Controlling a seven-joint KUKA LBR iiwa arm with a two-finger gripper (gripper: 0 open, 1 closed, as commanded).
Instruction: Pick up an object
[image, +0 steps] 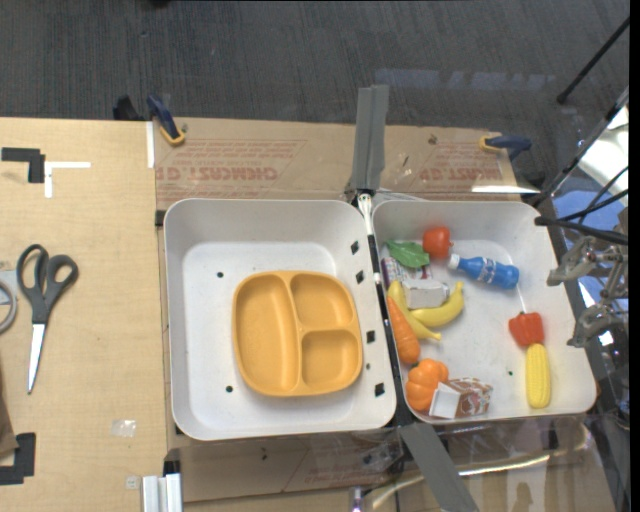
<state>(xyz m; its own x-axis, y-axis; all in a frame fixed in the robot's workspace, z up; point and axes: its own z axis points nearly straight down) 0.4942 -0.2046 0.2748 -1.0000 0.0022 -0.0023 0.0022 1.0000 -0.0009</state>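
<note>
We see our metal end effector (590, 290) at the right bin's (480, 215) three o'clock edge; whether it is released or clenched, we cannot tell. The long yellow toy corn (538, 375) lies toward seven o'clock, pointing twelve to six.

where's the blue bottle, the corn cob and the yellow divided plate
blue bottle (488, 271), camera view, on the middle of its blue body
corn cob (538, 375), camera view, on the middle of the yellow cob
yellow divided plate (262, 335), camera view, on the floor of its large left compartment
</note>
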